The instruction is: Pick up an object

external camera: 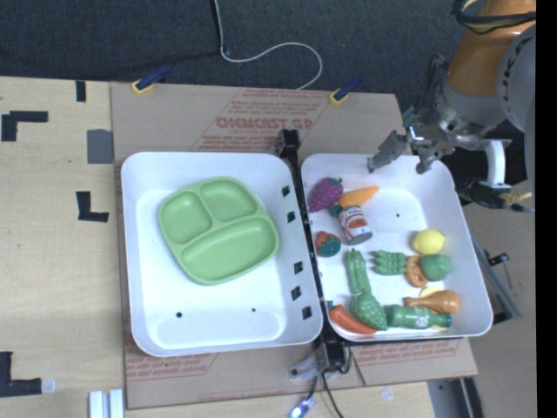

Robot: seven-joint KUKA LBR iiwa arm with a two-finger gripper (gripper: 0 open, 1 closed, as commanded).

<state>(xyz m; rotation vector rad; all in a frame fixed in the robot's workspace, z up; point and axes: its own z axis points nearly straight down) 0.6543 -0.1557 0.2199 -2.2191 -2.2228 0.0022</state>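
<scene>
Cardboard (252,120) under the two white bins carries red printed writing; it is seen upside down and I cannot read it with confidence. The small can (354,223) in the right bin (463,225) has a red and white label, but its text is too small to read. Taking this can as landmark: just above it lie one purple grape bunch (325,193) and one orange carrot (360,195); just below and left of it is one small round toy in red and dark green (327,244). To the lower right of the can are one yellow lemon (428,241), one green ball (436,266) touching an orange piece (416,276), and one green piece with fingers like a hand (390,262). Further below the can are one long green vegetable (359,284), one red-orange pepper (351,322), one green bottle (416,318) and one orange-yellow piece (435,300). Far left of the can, the left bin (144,233) holds one green divided plate (218,229) with three compartments. The gripper (402,157) hangs above the upper edge of the right bin, up and right of the can, with its two fingers spread apart and nothing between them.
</scene>
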